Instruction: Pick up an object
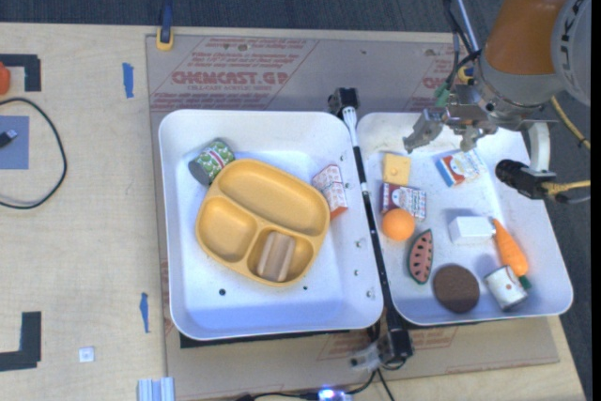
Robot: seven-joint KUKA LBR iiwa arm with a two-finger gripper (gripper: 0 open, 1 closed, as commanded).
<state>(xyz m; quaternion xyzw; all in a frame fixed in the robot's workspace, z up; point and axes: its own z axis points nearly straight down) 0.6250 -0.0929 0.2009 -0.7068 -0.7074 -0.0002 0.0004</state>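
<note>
1. Far to the left of the hand, the left bin point(178, 202) carries a yellow divided tray point(258, 221), with a green packet point(211, 160) at its upper left and a small red and white carton point(331, 183) at its right.
2. Below and left of the hand, in the right bin point(554, 291), lie a yellow cheese block point(397, 170), an orange ball point(398, 224) and a watermelon slice point(421, 255).
3. The hand point(446, 134) hovers over the upper part of the right bin. Its fingers are spread open and nothing is between them.
4. Just below and right of the hand lies a small milk carton point(457, 168); it seems the closest candidate.
5. I judge the step is the approach: no object is grasped yet. The next move calls for lowering over one item, then closing.
6. Further below and right lie a white block point(471, 227), a carrot point(509, 247) and a brown disc point(456, 286).
</note>
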